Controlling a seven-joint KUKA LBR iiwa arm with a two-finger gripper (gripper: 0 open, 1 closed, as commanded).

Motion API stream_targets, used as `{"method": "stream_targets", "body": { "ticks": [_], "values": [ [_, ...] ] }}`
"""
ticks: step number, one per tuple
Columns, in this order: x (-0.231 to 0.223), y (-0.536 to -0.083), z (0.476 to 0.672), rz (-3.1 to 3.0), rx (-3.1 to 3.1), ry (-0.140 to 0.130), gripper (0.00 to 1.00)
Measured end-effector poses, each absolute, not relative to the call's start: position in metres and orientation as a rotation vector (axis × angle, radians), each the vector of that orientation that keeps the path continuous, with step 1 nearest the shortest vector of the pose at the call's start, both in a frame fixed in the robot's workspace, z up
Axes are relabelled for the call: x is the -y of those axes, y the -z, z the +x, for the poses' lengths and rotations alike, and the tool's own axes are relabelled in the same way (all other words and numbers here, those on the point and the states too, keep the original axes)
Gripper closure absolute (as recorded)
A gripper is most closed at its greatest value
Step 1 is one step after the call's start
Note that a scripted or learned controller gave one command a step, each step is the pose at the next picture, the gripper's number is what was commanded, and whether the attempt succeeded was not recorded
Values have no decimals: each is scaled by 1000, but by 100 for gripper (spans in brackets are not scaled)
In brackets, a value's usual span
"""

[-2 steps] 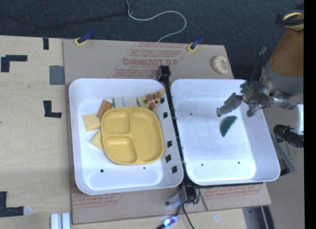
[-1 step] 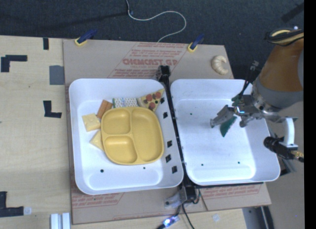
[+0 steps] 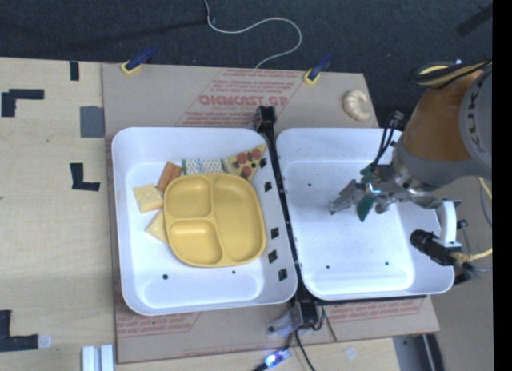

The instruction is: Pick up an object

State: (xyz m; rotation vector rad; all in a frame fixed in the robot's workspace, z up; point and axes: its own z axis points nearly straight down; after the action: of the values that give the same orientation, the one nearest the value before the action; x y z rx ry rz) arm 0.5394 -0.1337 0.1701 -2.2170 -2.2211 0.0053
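The left bin (image 3: 136,281) holds a yellow divided plate (image 3: 214,219). Small toy food pieces lie around the plate's far and left sides: a pale square cracker (image 3: 147,198), an orange-brown piece (image 3: 169,175), a speckled piece (image 3: 202,166) and a pizza-like slice (image 3: 246,161). My gripper (image 3: 352,205) hangs low over the middle of the right bin (image 3: 320,281), to the right of the divider. A small dark green bit (image 3: 364,209) shows at the gripper's tip; I cannot tell whether it is an object or part of the gripper.
A black ridge (image 3: 276,201) divides the two bins. A beige lump (image 3: 358,104) lies on the cardboard behind the right bin. The arm's orange band (image 3: 436,125) and wrist cover the right bin's right side. A cable (image 3: 248,25) trails behind the bench.
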Motion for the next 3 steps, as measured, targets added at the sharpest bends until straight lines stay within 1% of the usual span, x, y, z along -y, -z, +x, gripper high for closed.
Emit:
{"method": "stream_targets", "body": {
  "ticks": [1,2,3],
  "values": [
    [131,-109,530,-2215,2218,-7,0],
    [130,-83,530,-2218,2222,-3,0],
    [131,-95,531,-2221,2223,-2,100]
  ]
}}
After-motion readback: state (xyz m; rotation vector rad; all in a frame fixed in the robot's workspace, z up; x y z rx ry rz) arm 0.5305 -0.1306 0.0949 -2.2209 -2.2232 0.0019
